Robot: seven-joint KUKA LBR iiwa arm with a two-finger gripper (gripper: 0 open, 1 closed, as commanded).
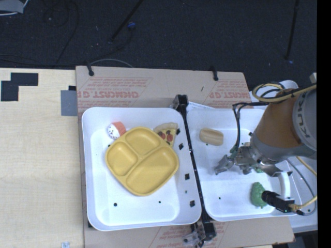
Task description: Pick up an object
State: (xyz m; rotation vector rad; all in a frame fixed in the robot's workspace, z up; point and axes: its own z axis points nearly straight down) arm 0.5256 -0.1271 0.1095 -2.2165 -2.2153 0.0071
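Green lump [258, 194], maybe a toy vegetable, lies low in the right bin [227, 211] near its front right corner, just beside a black and white fitting on the arm's cabling. Right bin also holds a tan bread-roll thing [211, 136] toward the back left, lying flat, well apart from the green one. Gripper [223, 166] is down in the middle of this bin, between the two, pointing left; grey arm [282, 130] with its orange band comes in from the right over the bin edge. Can't tell how far apart the jaws stand, too small and dark, and nothing is visibly caught in them. Floor under the tip looks bare, so my guess is it's either mid-approach or landed on nothing.

Left bin [98, 200] has a yellow divided plate [142, 160] tilted diagonal in the centre. Tucked at its back edge: a small red and white ball-like item [116, 130] on the left, touching or nearly touching the plate rim, and a pizza-slice toy [166, 132] on the right, partly under or against the rim, can't say which. Black divider clips sit between the two bins.

Task is any object, so the roll is likely the nearest candidate: loose, in the open. Green lump looks awkward, hard by the cable. Nothing lifted yet.
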